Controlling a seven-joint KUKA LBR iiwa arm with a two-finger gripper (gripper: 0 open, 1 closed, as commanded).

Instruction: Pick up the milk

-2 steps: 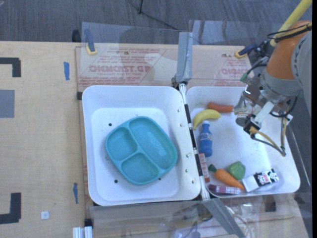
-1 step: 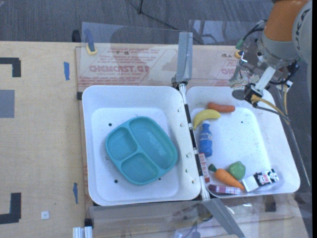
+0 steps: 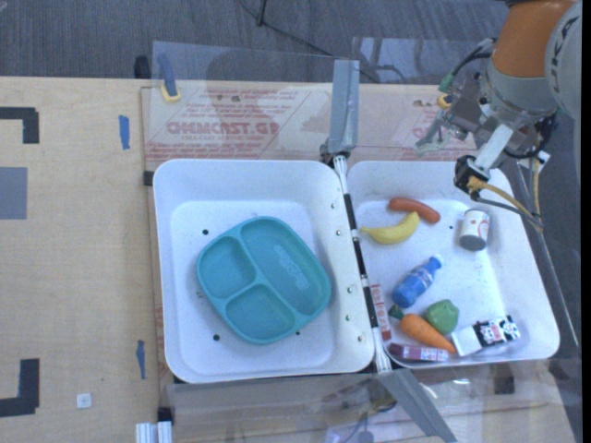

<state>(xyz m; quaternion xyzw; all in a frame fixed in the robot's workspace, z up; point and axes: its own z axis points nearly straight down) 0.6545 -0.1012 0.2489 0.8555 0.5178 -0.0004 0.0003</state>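
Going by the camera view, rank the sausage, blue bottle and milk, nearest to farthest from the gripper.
1. Sausage: back of the right bin, just below the gripper.
2. Blue bottle: middle of that bin.
3. Milk: the bin's front right corner.

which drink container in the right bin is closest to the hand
The grey can, farthest back; the blue bottle lies mid-bin and the milk carton sits in the near right corner.
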